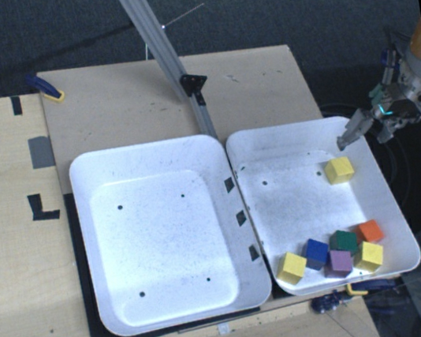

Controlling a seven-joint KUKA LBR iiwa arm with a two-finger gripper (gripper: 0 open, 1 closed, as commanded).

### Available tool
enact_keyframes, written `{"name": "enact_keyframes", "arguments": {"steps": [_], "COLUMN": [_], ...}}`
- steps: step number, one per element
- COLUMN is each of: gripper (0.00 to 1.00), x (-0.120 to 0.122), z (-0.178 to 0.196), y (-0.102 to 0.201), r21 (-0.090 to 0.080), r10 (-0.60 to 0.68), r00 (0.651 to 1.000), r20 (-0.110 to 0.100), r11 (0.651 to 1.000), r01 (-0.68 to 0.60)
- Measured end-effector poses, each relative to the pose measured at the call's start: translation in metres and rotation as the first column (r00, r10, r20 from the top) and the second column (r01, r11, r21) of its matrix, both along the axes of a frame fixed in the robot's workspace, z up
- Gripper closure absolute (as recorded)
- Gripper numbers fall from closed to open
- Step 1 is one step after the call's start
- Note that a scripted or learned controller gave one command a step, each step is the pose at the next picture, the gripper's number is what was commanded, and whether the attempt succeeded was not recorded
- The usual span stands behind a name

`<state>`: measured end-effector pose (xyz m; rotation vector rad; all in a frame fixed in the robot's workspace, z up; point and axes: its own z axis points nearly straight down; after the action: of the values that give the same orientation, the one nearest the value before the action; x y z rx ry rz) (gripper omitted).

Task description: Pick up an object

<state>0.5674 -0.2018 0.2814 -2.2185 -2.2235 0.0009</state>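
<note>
Lettering is nowhere legible on the blocks or bins. At the right edge of the frame the arm [412,82] reaches in slanting down-left — its end effector [349,136] hovers over the right bin's [278,192] upper right rim, grip state impossible to tell. A yellow block [339,170] lies just below it; six more blocks [333,253] cluster at that bin's lower edge. The left bin [158,236] sits beside it on the counter [103,101].

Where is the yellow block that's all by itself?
The lone yellow block sits in the right bin, near its far right corner, just below the gripper and apart from the block cluster.
</note>
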Motion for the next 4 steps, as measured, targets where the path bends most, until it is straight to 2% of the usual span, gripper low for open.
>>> {"name": "enact_keyframes", "arguments": {"steps": [1, 2, 3, 4], "gripper": [0.00, 0.00, 0.00, 0.00], "x": [0.000, 0.008, 0.012, 0.002], "z": [0.000, -0.055, -0.113, -0.164], "y": [0.000, -0.005, 0.004, 0.000], "r21": [0.000, 0.000, 0.001, 0.000], "r10": [0.000, -0.001, 0.000, -0.001], "r00": [1.000, 1.000, 1.000, 1.000], "r20": [0.000, -0.005, -0.006, -0.006], "r11": [1.000, 1.000, 1.000, 1.000], "r01": [0.000, 0.001, 0.000, 0.001]}}
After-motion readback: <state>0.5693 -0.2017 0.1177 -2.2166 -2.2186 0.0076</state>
